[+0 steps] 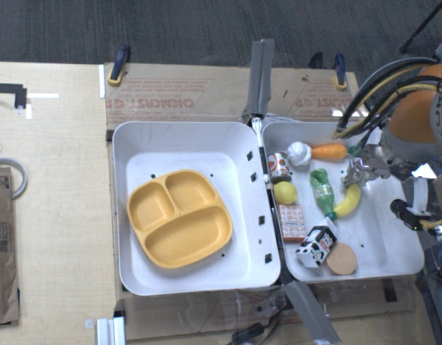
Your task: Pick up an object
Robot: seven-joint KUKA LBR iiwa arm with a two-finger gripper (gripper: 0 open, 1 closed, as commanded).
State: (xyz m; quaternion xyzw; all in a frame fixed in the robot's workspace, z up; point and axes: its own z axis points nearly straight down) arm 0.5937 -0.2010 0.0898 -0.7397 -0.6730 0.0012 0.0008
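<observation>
The right bin [397, 254] holds several small items. An orange carrot [328, 151] and a white lump [299, 152] lie at the back, with a small can [279, 166] and a lemon [284, 192] along the left wall. A green bottle [323, 191] and a banana [348, 203] lie in the middle. A pink box [292, 222], a cow-patterned carton [316, 246] and a tan disc [341, 259] lie at the front. My gripper [355, 172] hangs low over the banana's upper end, just right of the bottle and below the carrot.
The left bin [134, 149] carries a yellow divided plate [180, 218]. A metal divider [261, 77] stands between the bins at the back. The arm's orange-banded wrist [415, 121] and its cables cover the right bin's right side.
</observation>
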